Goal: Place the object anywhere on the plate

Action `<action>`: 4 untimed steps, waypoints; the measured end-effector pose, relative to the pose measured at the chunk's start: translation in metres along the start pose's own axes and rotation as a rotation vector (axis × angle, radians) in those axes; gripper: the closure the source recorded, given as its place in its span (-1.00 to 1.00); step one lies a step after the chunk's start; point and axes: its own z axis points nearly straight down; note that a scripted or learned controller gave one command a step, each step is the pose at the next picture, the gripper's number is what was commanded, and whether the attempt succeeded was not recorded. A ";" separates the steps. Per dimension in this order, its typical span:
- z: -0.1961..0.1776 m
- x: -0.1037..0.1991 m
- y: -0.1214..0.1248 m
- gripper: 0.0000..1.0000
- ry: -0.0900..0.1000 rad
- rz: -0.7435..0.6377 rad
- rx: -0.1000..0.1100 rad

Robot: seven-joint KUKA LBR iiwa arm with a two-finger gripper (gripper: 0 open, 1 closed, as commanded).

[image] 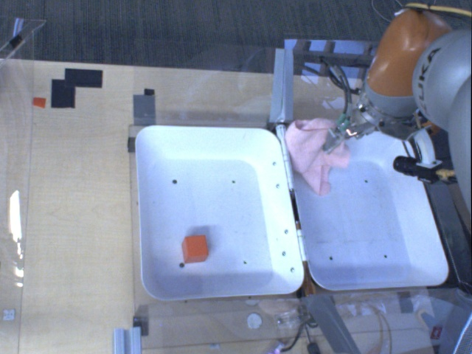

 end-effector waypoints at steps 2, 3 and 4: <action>-0.066 -0.002 0.000 1.00 -0.001 -0.004 -0.001; -0.060 0.043 0.006 1.00 0.001 -0.406 -0.001; -0.069 0.099 0.005 1.00 0.000 -0.808 -0.005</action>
